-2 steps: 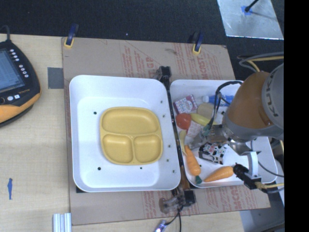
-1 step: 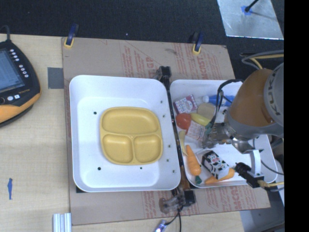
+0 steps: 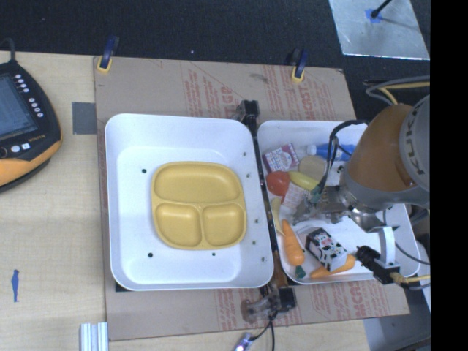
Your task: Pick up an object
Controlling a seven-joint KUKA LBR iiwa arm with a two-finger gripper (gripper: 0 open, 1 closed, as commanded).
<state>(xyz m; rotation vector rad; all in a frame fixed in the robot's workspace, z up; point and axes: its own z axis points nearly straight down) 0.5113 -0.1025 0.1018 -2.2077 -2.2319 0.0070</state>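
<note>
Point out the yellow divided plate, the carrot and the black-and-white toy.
yellow divided plate (image 3: 198, 183), camera view, top compartment.
carrot (image 3: 292, 244), camera view, mid-body.
black-and-white toy (image 3: 325, 246), camera view, its back.

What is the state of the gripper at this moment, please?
Gripper: low in the right bin, among the toys; whether it is open, closed or holding something cannot be told.

Yellow divided tray, teach pendant
</note>
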